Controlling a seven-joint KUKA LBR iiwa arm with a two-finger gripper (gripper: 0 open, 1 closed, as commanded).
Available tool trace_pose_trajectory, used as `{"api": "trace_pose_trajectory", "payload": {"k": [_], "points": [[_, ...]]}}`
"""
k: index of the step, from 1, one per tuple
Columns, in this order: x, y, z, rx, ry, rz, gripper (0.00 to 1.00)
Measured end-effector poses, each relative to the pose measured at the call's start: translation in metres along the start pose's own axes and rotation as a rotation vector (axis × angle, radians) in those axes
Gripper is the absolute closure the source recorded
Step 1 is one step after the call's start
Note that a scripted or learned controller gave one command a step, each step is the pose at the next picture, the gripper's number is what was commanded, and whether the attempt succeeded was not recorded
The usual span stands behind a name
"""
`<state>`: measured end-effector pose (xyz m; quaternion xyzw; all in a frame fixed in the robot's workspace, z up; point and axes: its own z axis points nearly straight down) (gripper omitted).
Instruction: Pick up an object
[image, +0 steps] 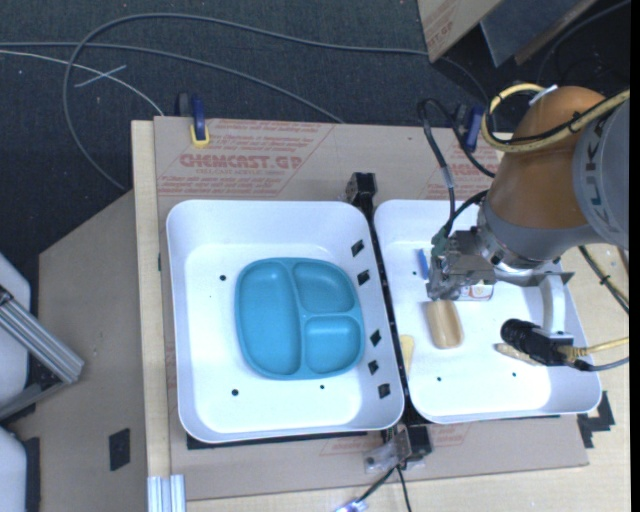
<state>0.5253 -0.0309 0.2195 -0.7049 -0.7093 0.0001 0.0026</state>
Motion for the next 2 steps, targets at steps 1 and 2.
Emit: {"api": "trace_pose_trajectory", "payload": {"k": [1, 2], "points": [[0.052, -0.007, 0.008, 0.0, -0.001, 0.001, 1.0], [0.1, -0.012, -0.005, -0.005, -0.002, 0.001, 1.0]]}}
